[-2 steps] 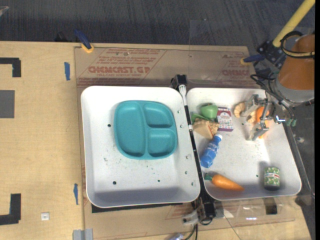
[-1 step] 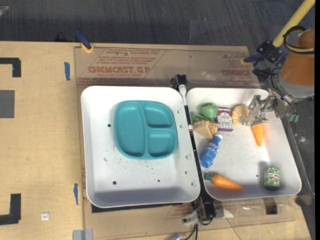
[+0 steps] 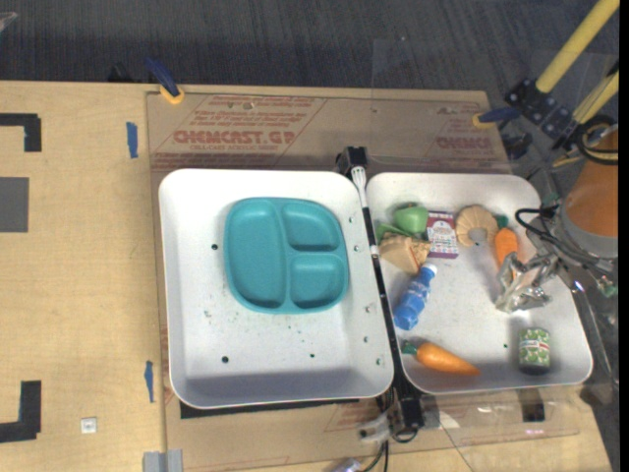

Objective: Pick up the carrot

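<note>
Near the front wall of the right bin (image 3: 580, 362) lies the carrot (image 3: 444, 358), on its side, with the green top toward the divider between the bins and the orange point toward the right. A second, smaller carrot (image 3: 504, 246) lies near the bin's back right, just beside the gripper (image 3: 523, 288), so the task sentence could mean either one; I judge the front one easier to reach. The gripper hangs low over the right side of this bin, and its metal fingers look a little apart with nothing between them, though the glare makes this hard to read. The carrot looks like a plastic toy: I expect it is light, stiff and smooth, so it may slip or roll if it is pinched near the thin point. The thick part just behind the green top seems the best place to hold, with the fingers closing across its width. Around the front carrot the floor is open toward the back, but the bin's front wall is close, and the blue bottle (image 3: 414, 298) lies near on the back left. A green can (image 3: 535, 349) stands to the right, apart from the carrot. The left bin (image 3: 197, 362) holds a teal tray (image 3: 287, 254).
</note>
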Controlling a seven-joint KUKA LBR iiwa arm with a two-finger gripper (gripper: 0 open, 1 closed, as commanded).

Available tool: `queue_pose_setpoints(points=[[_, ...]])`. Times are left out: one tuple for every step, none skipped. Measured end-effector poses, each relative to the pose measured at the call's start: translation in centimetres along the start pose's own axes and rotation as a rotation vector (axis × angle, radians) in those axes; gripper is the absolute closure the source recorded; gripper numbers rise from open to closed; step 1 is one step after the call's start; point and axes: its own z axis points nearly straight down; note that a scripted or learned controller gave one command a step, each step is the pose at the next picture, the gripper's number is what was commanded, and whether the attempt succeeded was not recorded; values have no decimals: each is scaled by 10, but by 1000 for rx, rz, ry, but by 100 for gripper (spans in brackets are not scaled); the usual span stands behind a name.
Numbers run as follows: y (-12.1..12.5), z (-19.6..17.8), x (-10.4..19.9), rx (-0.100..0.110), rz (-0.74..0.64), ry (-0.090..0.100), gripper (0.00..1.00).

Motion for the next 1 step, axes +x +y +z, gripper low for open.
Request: queue_pose_setpoints(points=[[-1, 1, 0, 2, 0, -1, 0]])
